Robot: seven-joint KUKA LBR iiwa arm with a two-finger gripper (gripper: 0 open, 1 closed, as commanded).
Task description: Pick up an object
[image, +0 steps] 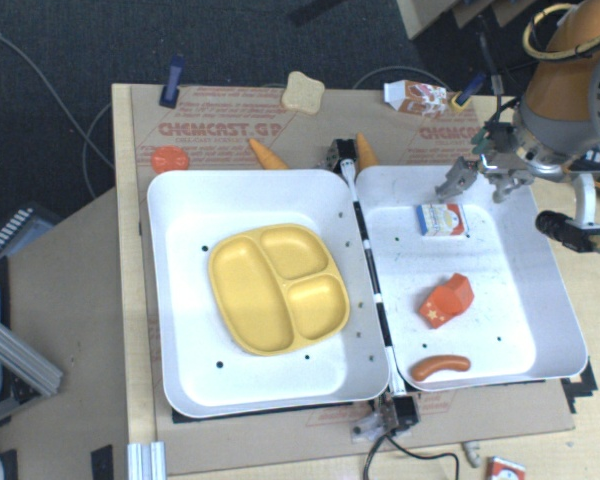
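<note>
Hovering at the far edge of the right bin (pixel 540 298), the gripper (pixel 483 176) was seen with its fingers spread apart and nothing held between them. Just nearer lay the small carton (pixel 442 219), flat, boxy, printed card, likely light and easily nudged. A straight descent astride its narrow sides was judged best, closing only once low. An orange-red block (pixel 447 300), faceted and glossy, sat mid-bin; a sausage (pixel 439 367), smooth and rounded, lay at the near edge. The left bin (pixel 180 268) held a yellow divided plate (pixel 278 288), matte plastic.
</note>
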